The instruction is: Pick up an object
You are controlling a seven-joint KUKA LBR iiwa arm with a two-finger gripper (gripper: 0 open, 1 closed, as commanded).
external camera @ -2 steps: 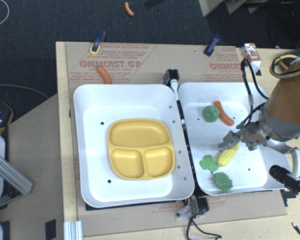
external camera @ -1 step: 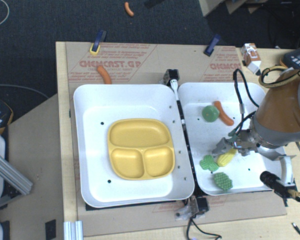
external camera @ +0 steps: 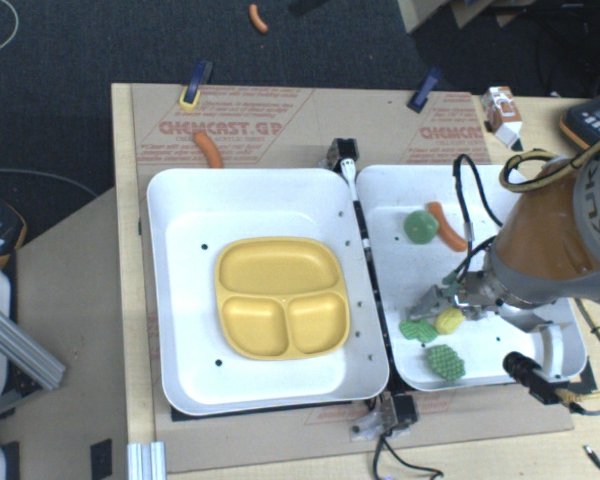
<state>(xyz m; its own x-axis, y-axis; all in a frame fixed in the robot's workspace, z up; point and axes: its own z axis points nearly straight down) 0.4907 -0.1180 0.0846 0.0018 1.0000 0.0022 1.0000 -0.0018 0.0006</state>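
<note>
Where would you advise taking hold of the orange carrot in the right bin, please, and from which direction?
Probably across the middle of the carrot, coming straight down from above. It lies flat and slanted on the floor of the right bin, long and thin, so its narrow width suits a pinch. A green ball sits close on its left, so the hand should close clear of that.

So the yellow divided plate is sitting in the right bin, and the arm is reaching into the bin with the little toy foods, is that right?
Not quite. The camera view shows the yellow divided plate in the left bin, not the right one. The rest holds: the arm reaches into the right bin, where its gripper sits among the small toy foods.
</note>
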